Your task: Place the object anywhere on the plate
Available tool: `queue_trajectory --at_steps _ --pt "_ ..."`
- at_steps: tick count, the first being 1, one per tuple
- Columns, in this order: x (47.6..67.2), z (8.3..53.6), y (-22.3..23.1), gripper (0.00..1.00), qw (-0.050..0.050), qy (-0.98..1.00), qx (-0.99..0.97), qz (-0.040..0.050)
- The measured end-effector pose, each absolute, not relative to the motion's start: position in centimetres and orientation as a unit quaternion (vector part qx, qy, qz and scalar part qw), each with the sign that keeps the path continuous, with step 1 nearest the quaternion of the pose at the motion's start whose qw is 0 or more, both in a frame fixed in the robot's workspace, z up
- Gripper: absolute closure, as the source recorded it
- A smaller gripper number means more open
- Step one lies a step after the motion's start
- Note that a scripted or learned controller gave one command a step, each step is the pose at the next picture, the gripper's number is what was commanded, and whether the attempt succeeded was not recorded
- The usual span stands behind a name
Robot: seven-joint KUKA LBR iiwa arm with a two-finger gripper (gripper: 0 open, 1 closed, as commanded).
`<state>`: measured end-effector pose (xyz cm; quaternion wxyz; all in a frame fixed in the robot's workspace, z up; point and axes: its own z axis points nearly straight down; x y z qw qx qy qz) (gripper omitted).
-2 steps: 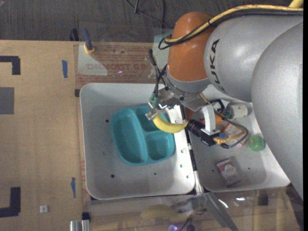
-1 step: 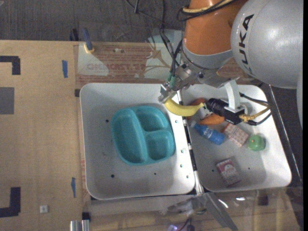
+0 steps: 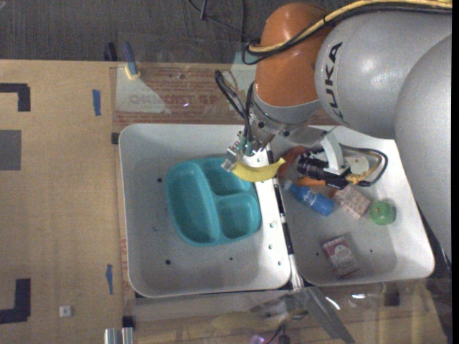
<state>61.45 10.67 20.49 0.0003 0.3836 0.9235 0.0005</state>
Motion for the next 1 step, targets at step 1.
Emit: queue_trajectory --at_steps 1 --pt "61.46 20.52 10.67 0.00 0.001 0.923 0.384 0.0006"
